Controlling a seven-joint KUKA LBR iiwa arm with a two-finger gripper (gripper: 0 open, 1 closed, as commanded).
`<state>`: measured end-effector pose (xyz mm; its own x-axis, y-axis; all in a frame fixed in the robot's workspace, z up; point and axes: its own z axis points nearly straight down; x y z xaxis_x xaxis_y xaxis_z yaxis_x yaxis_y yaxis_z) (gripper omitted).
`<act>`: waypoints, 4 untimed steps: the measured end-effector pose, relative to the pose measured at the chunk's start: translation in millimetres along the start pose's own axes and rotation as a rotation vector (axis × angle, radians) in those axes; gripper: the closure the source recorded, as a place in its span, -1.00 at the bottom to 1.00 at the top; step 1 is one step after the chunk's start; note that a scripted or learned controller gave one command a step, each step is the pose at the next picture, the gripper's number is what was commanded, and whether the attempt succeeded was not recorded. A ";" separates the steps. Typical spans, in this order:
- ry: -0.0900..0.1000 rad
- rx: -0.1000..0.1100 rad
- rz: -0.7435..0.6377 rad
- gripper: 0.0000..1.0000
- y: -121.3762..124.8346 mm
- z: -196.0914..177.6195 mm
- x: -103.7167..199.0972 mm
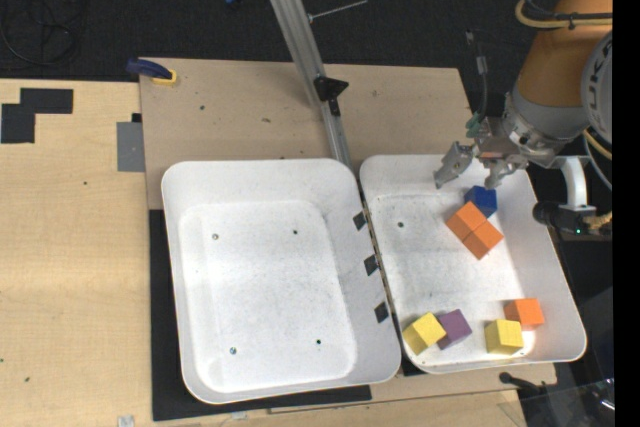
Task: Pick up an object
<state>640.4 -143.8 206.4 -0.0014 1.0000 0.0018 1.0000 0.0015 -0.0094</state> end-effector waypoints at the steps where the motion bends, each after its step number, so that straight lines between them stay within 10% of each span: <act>1: -0.001 -0.001 0.002 -1.00 1.1 48.7 -7.6; 2: -0.007 -0.015 0.001 -1.00 -1.5 87.5 -12.5; 3: -0.006 -0.020 0.005 1.00 -0.1 73.8 -13.4; 4: -0.002 -0.011 0.006 1.00 -1.6 31.3 -15.6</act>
